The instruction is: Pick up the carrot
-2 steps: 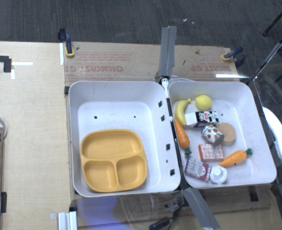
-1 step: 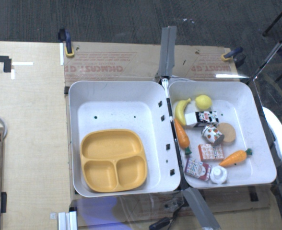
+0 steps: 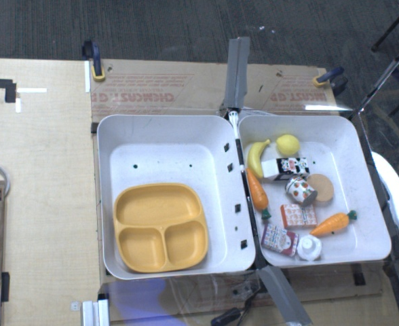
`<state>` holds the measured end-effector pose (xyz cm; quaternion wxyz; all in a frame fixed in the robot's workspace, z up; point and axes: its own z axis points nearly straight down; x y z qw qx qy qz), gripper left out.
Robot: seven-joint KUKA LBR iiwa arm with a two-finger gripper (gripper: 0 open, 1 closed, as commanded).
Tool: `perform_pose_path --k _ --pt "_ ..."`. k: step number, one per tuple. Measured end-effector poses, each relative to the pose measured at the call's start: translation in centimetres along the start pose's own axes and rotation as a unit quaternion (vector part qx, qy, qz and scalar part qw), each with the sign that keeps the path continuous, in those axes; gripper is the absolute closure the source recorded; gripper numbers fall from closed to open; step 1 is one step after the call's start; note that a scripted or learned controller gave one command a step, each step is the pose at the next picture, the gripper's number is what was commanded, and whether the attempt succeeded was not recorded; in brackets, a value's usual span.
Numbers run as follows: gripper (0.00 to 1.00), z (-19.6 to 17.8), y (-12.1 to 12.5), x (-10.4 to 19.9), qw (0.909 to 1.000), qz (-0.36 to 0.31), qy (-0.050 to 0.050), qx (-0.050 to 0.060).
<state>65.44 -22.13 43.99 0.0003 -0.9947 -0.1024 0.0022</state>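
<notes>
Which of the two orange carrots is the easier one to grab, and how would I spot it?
Look in the right bin, at its near right part. The short carrot lies there tilted, green tip toward the right wall, just right of the small red and white box. The long carrot hugs the left wall below the banana.

Floor: dark grey carpet (image 3: 186,15) runs along the far side of the counter.
Counter: pale wood-grain top (image 3: 36,182), with a brown cardboard sheet (image 3: 165,87) laid at its far edge.
Clamps: a blue-and-yellow clamp (image 3: 94,63) grips the cardboard's far left corner, another (image 3: 328,79) the far right.
Light: even, with soft shadows.
</notes>
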Motion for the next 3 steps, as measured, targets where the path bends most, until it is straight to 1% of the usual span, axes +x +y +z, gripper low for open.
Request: perform_pose_path --k 1,2,3 --pt "0.00 0.0 0.0 0.0 1.0000 0.000 0.000 0.000" --pt "0.00 0.0 -1.1 -2.5 0.9971 -0.076 -0.001 0.000" --pt "0.00 0.1 -0.2 -0.7 1.0000 0.000 0.000 0.001"
